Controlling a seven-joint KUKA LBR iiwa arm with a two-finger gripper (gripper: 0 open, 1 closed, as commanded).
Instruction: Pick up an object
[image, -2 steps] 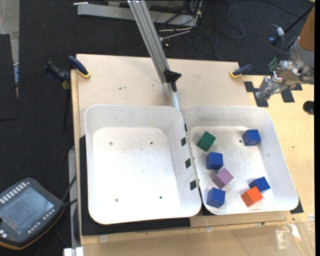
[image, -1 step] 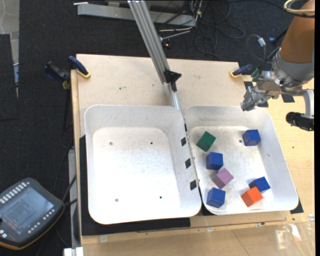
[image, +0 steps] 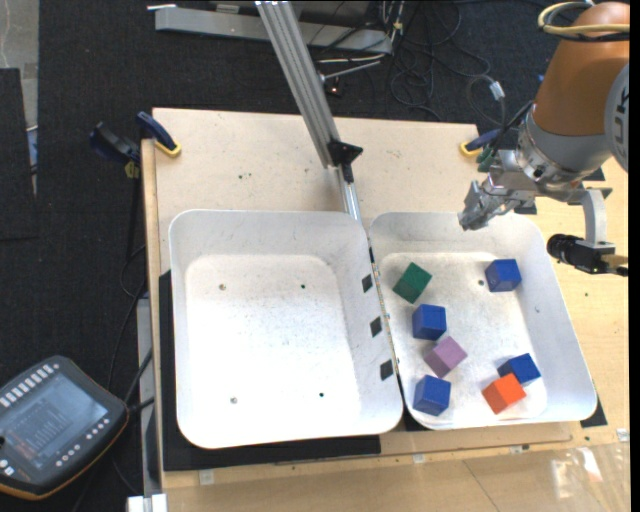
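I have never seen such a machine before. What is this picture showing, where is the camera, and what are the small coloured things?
The picture comes from one camera fixed above a bench, looking down at a slant. The grey and orange thing at the right is a robot arm. Its gripper hangs over the far rim of the right bin; nothing shows between its fingers. In that bin lie seven blocks: one green, four blue, one purple and one orange. A left bin sits beside it. The task is to pick up an object.

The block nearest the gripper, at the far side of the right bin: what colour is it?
Blue. The block shows clearly in the camera view.
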